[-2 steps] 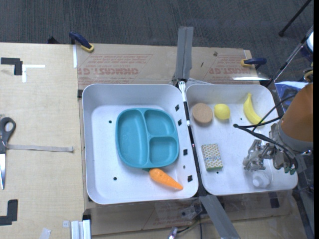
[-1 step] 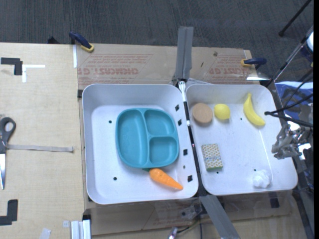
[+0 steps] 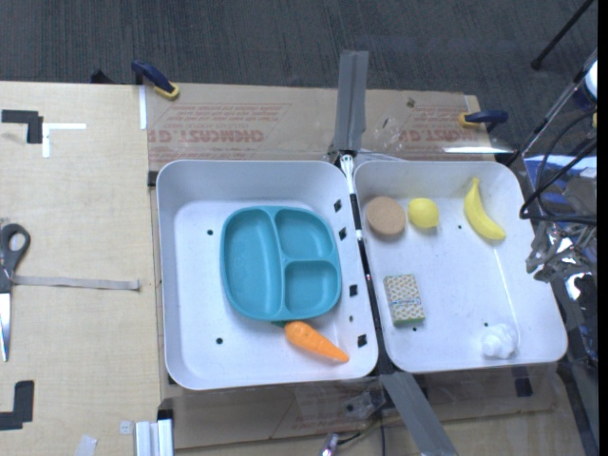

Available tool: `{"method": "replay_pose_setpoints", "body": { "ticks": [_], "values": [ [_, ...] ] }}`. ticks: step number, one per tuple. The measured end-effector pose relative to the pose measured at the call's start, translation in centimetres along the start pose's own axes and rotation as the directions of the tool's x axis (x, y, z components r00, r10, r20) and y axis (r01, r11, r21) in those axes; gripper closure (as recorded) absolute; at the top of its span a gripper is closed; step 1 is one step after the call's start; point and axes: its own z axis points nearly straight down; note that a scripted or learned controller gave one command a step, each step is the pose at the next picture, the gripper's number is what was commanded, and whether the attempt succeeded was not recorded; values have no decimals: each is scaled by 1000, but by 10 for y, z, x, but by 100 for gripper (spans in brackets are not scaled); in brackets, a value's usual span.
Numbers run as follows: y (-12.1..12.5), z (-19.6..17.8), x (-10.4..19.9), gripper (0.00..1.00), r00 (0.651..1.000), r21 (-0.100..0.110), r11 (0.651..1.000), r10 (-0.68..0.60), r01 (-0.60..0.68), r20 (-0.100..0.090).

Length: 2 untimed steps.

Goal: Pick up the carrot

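the smooth tapered orange carrot [image 3: 316,342] lay near the left bin's [image 3: 180,283] front edge, below the teal plastic tray [image 3: 280,261], tip toward the front right corner; the tool's [image 3: 556,255] grip was unreadable.

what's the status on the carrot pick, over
Gripper at right bin's right edge, far from target. Carrot flat in left bin, touching blue plate's near rim. Nothing on top.
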Motion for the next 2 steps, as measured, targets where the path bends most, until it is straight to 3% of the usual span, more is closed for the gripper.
{"method": "replay_pose_setpoints", "body": {
  "ticks": [1, 2],
  "values": [
    [-4, -46, -7, 100, 945, 0, 945, -327, 327, 1],
    [40, 23, -15, 100, 929, -4, 929, -370, 370, -1]
  ]
}}
